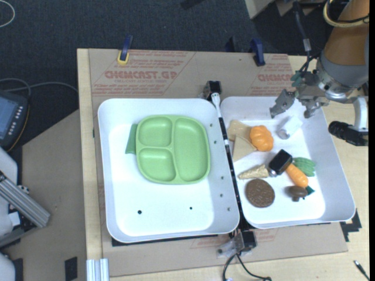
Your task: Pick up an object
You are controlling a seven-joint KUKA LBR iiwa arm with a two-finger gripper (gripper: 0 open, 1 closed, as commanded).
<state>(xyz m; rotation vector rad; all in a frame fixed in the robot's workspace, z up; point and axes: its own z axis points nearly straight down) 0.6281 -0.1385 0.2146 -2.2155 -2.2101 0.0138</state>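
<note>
Objects for picking all sit in the right bin [334,157], none in my claw; nearest the camera a brown round cookie [259,192] lies flat toward the bin's near left, and just to its right a small dark brown lump [298,194] with a bit of teal beside it; a step further back, a carrot [296,176] with green leafy top [305,165] lies on a slant, a black block [280,161] touching its left end; left of that block a pale wedge, cone-like [253,171], points toward the divider; behind it a tan flat slice [239,138] against the left wall, with an orange pumpkin-like piece [261,137] resting on its right edge; a small grey piece [283,133] sits alone further back, near the middle of the bin; left bin [117,174] holds a green divided plate [173,148], three compartments, lying flat toward the bin's far half; my claw [297,104] hangs over the far part of the right bin, fingers spread apart, nothing between them; one finger [282,103] reaches left, the other sits to the right, both above the grey piece, contact unclear; my wrist with the orange band [348,43] comes in from the far right; bins rest on a brown board [176,69] with red print, a yellow clamp [123,54] and a blue clamp [256,51] at its far edge.
</note>
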